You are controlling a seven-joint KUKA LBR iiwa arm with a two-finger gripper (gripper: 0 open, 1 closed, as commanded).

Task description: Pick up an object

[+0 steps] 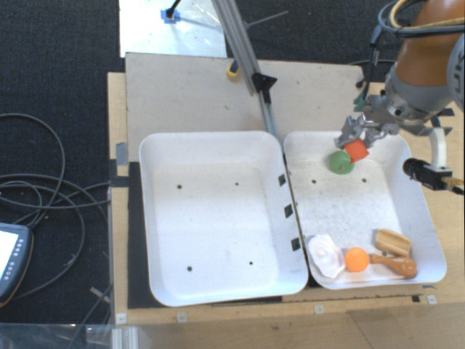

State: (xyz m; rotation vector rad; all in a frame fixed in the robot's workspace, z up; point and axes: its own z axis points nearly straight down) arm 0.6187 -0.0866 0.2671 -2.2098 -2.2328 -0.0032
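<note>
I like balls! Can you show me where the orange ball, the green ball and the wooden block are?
orange ball (356, 259): camera view, middle of the ball.
green ball (339, 163): camera view, lower front of the ball.
wooden block (392, 242): camera view, top face.

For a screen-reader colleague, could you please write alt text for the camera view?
The grey arm's tool hangs over the far end of the right shallow white bin, right at a small orange block touching a green ball. At that bin's near end lie a white crumpled object, an orange ball and wooden pieces.
</note>
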